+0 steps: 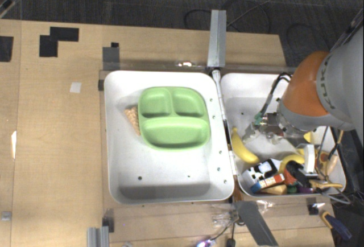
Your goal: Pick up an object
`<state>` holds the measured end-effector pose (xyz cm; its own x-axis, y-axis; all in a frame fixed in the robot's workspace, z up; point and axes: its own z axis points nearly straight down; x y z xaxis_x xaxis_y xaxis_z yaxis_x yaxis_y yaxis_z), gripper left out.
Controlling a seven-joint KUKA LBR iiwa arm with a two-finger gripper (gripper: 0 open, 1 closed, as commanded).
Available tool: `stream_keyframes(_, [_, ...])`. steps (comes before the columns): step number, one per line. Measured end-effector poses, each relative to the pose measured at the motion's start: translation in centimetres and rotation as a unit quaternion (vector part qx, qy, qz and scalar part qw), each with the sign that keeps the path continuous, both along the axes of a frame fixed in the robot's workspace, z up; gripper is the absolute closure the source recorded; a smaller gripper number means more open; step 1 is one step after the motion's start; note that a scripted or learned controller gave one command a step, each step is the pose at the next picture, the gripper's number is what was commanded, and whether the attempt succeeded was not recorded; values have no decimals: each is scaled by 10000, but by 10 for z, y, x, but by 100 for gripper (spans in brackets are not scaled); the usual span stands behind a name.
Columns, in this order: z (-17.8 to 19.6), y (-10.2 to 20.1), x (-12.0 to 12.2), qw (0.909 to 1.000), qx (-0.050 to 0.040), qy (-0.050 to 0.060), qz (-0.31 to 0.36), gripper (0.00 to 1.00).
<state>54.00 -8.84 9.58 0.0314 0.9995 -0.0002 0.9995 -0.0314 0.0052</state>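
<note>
Nothing is lifted yet, as far as can be judged. The gripper (263, 125) hangs low inside the right bin (242, 87), just above and right of the banana (243, 149) — whether it is wide or narrow I cannot tell. Right of the banana lies a heap of small toys (278, 176); left of it, in the left bin (119, 143), a green divided tray (173, 116). Grasp and lift remain.

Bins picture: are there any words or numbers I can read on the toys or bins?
None can be read.
Small box among the toys in the right bin: black and white patches, perhaps print, too blurred to read.
Green tray in the left bin: no writing.
Banana: no sticker seen.
</note>
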Motion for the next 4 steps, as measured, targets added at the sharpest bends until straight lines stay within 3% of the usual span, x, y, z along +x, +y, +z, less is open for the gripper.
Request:
stream_keyframes(1, [-3, -13, -45, 9986, -20, -104, 511, 0])
stream_keyframes(2, [-4, 4, 12, 9980, -23, -85, 626, 0])
stream_keyframes(3, [-7, -2, 111, 9950, -12, -37, 994, 0])
stream_keyframes(4, [-6, -15, 79, 9955, -11, -37, 944, 0])
